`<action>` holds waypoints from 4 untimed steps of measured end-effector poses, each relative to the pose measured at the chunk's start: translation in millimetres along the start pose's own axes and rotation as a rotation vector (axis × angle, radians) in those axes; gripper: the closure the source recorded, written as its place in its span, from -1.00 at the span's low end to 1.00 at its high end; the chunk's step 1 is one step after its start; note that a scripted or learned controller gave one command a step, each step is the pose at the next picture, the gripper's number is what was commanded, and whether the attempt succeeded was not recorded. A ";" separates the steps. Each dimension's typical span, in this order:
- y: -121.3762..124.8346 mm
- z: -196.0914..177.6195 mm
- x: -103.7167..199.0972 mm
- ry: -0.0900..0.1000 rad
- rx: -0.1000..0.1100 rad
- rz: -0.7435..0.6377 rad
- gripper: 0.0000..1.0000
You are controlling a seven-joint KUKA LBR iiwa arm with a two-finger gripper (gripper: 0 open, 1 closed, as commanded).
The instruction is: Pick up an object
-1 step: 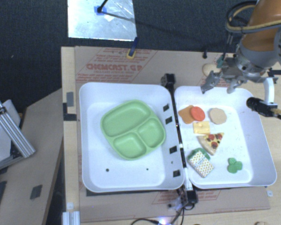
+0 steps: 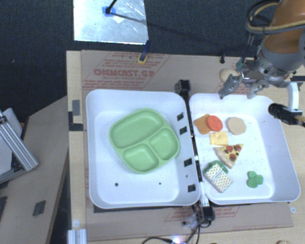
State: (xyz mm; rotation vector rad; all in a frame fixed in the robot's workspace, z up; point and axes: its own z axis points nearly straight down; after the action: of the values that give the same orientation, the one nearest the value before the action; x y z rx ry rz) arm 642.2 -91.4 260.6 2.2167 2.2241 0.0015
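Hand (image 2: 241, 88) spread wide, nothing between its fingers, above right bin's (image 2: 279, 151) far rim.

The grey metal KUKA arm (image 2: 290, 44) carries a glossy rounded orange band just above its wrist, with dark and yellowish cables looping beside it. Below sits a grey two-finger metal gripper (image 2: 240, 88), a black cylindrical fitting to its side.

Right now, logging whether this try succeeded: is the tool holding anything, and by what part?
Nothing is held: the tool hangs open above the right bin's far edge.
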 end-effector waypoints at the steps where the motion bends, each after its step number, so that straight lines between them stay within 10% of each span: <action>1: 4.2 61.6 -1.2 0.001 0.005 0.002 -1.00; 3: 4.2 176.5 3.1 0.001 0.004 0.003 -1.00; 4: 9.7 156.2 0.4 -0.005 -0.016 0.004 1.00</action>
State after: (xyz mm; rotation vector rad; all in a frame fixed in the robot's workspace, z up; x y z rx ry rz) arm 652.2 -91.1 104.4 2.2103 2.2093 0.0128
